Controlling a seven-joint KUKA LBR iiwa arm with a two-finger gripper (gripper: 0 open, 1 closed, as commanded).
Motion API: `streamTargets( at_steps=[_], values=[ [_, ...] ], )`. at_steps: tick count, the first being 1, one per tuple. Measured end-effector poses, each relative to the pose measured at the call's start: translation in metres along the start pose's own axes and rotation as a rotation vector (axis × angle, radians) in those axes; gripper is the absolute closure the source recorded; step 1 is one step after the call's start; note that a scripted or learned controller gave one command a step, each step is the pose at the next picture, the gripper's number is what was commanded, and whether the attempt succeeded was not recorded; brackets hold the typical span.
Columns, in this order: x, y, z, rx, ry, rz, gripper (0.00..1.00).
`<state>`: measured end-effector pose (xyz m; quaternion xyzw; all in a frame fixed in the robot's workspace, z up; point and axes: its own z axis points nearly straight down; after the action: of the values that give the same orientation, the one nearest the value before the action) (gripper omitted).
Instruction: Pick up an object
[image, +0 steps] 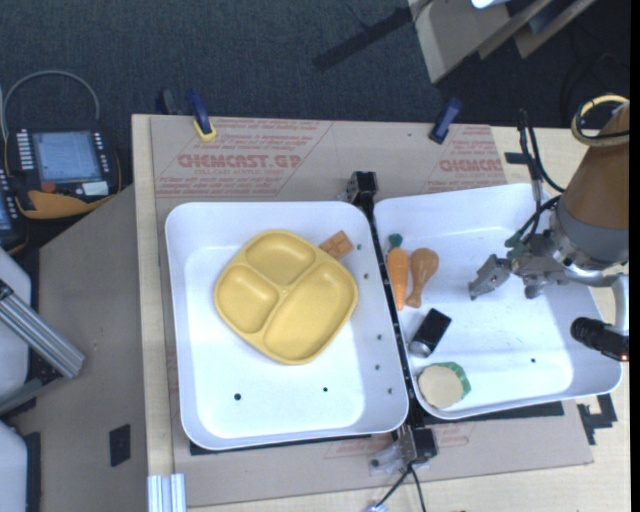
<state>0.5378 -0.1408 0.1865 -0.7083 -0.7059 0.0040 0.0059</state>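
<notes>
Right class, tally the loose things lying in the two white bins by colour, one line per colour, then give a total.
Yellow: 1, divided plate
Orange: 2, carrot, drumstick-shaped piece
Brown: 1, small block
Black: 1, flat block
Cream with green edge: 1, round piece
Total: 6

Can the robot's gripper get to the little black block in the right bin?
Probably yes. The gripper hangs over the right bin, and bare white floor lies between it and the black block. The carrot and round cookie sit close but apart.
</notes>
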Motion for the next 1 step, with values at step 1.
streamTargets(
  at_steps=[1],
  values=[
    [0.0003, 0.0031, -0.0068, -0.013, -0.002, -0.003, 0.0]
  ],
)
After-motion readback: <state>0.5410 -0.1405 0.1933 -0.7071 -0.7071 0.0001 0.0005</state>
